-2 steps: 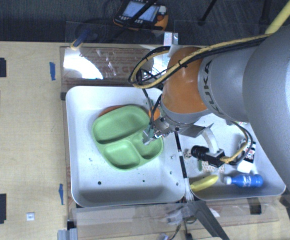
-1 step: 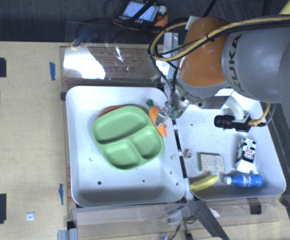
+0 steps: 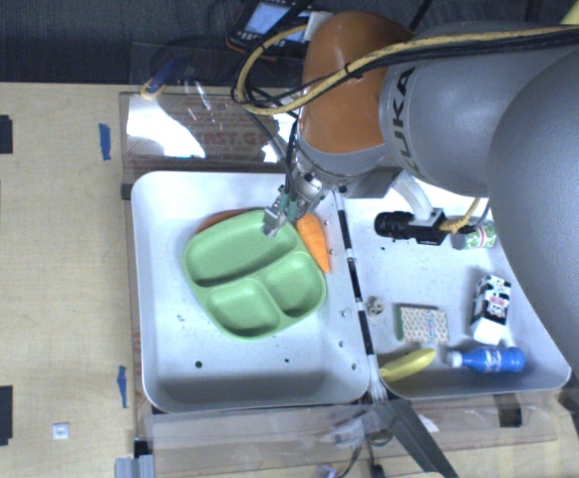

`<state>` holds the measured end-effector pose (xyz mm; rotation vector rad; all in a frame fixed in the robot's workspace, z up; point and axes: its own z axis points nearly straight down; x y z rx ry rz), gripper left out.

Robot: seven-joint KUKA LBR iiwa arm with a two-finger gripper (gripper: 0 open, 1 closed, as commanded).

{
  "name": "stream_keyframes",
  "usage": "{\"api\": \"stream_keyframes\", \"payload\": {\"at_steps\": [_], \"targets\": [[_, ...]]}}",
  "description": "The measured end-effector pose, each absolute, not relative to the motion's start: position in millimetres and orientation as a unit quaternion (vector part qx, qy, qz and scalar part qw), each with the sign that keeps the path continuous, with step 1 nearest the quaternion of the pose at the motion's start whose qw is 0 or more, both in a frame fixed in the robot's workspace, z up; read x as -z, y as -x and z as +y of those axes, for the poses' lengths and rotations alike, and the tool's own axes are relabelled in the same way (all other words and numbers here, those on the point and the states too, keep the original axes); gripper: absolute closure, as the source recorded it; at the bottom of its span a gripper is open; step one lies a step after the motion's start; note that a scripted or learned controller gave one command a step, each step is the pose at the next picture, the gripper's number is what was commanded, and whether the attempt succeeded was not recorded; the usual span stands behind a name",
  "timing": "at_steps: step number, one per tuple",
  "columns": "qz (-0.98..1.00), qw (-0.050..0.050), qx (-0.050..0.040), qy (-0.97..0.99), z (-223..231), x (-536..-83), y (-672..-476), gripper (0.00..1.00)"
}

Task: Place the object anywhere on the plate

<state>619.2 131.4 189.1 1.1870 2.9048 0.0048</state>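
Note:
A green plate point(image 3: 254, 272) with three compartments lies in the left bin point(image 3: 169, 347). An orange carrot point(image 3: 314, 243) lies on the bin floor against the plate's right rim, near the divider between the bins. My gripper point(image 3: 279, 215) hangs over the plate's upper right rim, just left of the carrot's upper end. I see nothing clearly held in it. A reddish-orange edge point(image 3: 219, 217) peeks out from behind the plate's upper left rim.
The right bin point(image 3: 543, 371) holds a yellow banana point(image 3: 409, 363), a blue bottle point(image 3: 488, 359), a patterned square pad point(image 3: 421, 322), a black-and-white toy point(image 3: 491, 300) and a small green can point(image 3: 483, 234). The big grey arm covers the upper right.

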Motion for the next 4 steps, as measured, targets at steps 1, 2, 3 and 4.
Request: {"api": "stream_keyframes", "payload": {"at_steps": [1,2,3,4], "targets": [[0.926,0.002,-0.0015,-0.378,131,-189,-619.2,0.00],[0.926,0.004,-0.0035,-0.378,133,-200,-620.3,1.00],[0.940,0.002,-0.0016,-0.341,176,-286,-568.8,1.00],[0.930,0.001,-0.0008,-0.366,128,-398,-497.5,1.00]]}}
